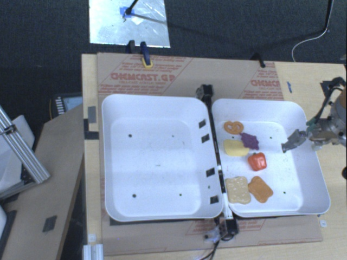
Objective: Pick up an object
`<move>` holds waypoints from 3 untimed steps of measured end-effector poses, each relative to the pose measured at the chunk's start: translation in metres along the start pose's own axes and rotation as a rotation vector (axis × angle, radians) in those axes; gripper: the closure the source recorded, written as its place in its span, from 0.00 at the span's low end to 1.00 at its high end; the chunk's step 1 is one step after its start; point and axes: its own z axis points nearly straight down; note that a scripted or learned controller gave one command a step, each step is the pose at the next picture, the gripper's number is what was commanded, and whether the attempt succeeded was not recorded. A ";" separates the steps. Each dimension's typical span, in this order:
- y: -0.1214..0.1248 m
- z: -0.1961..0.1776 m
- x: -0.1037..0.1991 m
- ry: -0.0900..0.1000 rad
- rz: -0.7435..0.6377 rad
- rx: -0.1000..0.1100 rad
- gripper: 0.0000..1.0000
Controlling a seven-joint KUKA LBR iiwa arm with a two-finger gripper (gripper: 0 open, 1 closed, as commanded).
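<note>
The right bin (303,161) holds several small toy foods near its left side: a brown pretzel (233,127), a purple piece (249,141), a yellow block (236,148), a red pepper (257,161), a beige cracker (237,190) and an orange toast-shaped piece (260,189). My gripper (290,141) reaches in over the bin's right part, to the right of the red pepper and apart from every object. Nothing shows between its fingers.
The left bin (157,156) sits beside the right one, joined by a black-clipped divider (212,161). A foil sheet (129,15) lies beyond the bench's far edge. A cable (312,37) runs across the dark floor at upper right.
</note>
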 end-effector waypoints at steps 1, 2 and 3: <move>-0.012 0.158 0.045 0.002 0.000 0.002 0.00; 0.052 0.047 0.083 0.000 -0.008 -0.015 0.00; 0.116 0.007 0.159 0.003 -0.010 -0.010 0.00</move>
